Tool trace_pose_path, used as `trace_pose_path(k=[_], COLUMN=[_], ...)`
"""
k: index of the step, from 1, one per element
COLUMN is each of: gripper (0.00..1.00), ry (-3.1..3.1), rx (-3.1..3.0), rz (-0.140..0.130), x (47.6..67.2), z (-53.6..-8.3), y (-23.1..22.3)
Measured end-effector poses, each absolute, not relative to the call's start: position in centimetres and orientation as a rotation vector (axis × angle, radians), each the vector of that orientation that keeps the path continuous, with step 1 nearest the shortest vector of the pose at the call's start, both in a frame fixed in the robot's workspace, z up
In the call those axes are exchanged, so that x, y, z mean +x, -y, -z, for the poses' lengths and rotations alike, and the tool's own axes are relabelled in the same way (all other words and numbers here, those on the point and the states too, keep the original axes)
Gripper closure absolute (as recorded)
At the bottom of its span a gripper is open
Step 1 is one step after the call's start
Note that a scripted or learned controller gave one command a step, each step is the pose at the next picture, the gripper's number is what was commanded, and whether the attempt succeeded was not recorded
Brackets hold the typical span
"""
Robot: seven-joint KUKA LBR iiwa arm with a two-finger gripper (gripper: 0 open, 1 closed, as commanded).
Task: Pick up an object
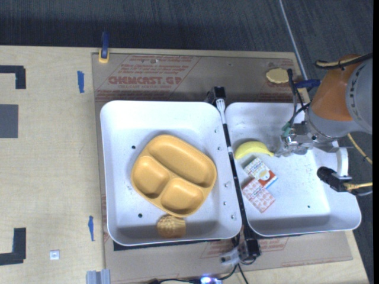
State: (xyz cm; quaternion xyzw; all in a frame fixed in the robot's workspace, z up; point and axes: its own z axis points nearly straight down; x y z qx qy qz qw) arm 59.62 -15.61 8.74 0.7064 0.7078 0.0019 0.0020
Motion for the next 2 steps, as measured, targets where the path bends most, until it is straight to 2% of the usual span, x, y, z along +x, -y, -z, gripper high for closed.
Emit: trace_pose_path(k=[1,2], gripper=[1.00,1.00], ry=[-2.245,-2.222], rx=[2.226,2.217], rz=[-0.018,-0.004], x=[60.8,66.8], z=[-8.8,-14.0], y=[20.3,14.6])
